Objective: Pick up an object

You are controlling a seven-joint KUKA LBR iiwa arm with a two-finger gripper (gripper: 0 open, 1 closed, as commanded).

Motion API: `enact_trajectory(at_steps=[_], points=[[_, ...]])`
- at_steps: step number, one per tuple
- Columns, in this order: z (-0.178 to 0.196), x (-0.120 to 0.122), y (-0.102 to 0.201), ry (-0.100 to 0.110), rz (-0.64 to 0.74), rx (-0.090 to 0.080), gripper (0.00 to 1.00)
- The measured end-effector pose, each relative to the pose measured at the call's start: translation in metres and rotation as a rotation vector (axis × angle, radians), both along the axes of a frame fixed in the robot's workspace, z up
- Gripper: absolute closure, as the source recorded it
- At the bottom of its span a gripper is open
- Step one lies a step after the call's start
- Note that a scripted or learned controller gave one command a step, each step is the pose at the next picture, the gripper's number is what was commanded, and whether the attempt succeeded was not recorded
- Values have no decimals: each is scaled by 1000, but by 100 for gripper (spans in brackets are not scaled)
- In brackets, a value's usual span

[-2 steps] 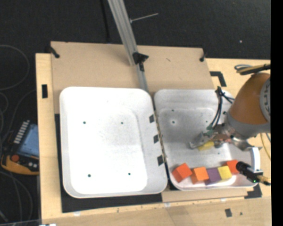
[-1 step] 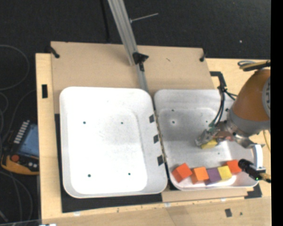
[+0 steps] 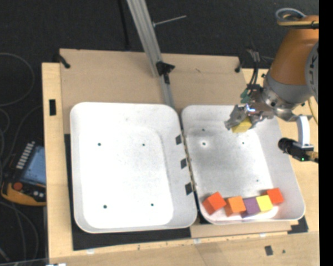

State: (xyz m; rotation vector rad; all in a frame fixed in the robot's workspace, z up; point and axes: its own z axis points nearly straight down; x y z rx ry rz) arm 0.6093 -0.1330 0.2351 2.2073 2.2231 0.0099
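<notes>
My gripper (image 3: 240,121) hangs over the far right part of the right bin (image 3: 227,162), reaching in from the right. A small yellow object (image 3: 243,127) sits between its fingertips, partly covered by them, and the gripper is shut on it. Along the near wall of the same bin lies a row of blocks: a red one (image 3: 213,202), an orange one (image 3: 235,205), a purple one (image 3: 250,207), a yellow one (image 3: 264,203) and another red-orange one (image 3: 275,196).
The left bin (image 3: 80,118) stands beside the right one, with clips at the seam (image 3: 184,162). A slanted metal pole (image 3: 147,32) rises behind the bins. Cables and a hand-held pendant (image 3: 30,170) lie off the bench's left edge.
</notes>
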Motion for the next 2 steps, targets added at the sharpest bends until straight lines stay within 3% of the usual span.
enact_trajectory(at_steps=[1,2], points=[[-1,11,96,9,3,4,100],[-1,10,90,11,-4,0,0]])
